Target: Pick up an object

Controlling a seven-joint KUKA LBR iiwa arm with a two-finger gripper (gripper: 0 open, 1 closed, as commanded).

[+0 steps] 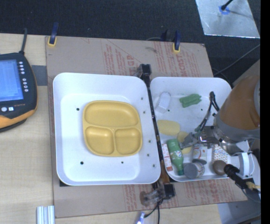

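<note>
now i keep the hand (198, 141) low over the right bin (219, 84), near the green bottle (175, 156); if it is apart or together, i cannot tell.

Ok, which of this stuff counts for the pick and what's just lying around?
In play:
gripper
right bin
green bottle
yellow block
green piece
grey can

Lying about:
left bin
yellow divided tray
pendant
blue clamps

A teach pendant (6, 91) lies at the bench's left edge; 2 blue clamps (53, 33) pin the cardboard sheet (125, 57).
</note>
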